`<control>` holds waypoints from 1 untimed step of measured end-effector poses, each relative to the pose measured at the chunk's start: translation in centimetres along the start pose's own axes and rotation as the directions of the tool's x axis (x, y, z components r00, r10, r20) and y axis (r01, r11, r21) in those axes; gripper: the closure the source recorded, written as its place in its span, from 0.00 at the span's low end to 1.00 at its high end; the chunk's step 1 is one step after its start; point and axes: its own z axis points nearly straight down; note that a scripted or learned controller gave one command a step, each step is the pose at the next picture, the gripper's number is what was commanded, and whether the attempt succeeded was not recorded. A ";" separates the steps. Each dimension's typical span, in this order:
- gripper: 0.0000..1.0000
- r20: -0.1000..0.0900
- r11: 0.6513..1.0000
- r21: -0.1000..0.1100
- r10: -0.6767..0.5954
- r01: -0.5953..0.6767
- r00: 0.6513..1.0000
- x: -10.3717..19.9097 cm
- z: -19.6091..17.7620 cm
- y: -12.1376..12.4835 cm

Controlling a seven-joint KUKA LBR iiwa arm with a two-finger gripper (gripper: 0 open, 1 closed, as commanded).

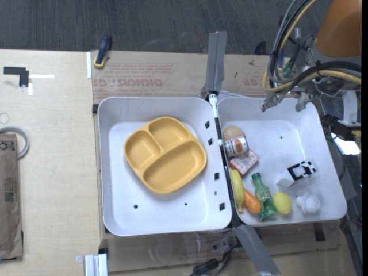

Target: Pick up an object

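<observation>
I see end effector (296,99) parked above right bin's (287,132) far rim, clear of clutter; aperture, cannot tell. Pickable objects crowd near-left corner: can (236,146), green bottle (263,195), lemon (282,203). Yellow plate (165,154) alone in left bin (115,171).

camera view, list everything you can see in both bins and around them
divided plate: 1, yellow, left bin
left bin: 1, white, centre
right bin: 1, white, beside it
can: 1, red and silver, right bin's left side
banana: 1, yellow, along that bin's left wall
carrot: 1, orange, beside banana
bottle: 1, green, near front
lemon: 1, yellow, right of bottle
black-and-white block: 1, right side
white lump: 1, front right corner
arm: 1, grey with orange, top right
</observation>
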 end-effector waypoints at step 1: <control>0.00 0.001 0.939 0.002 0.344 -0.344 0.939 1.1 2.7 0.8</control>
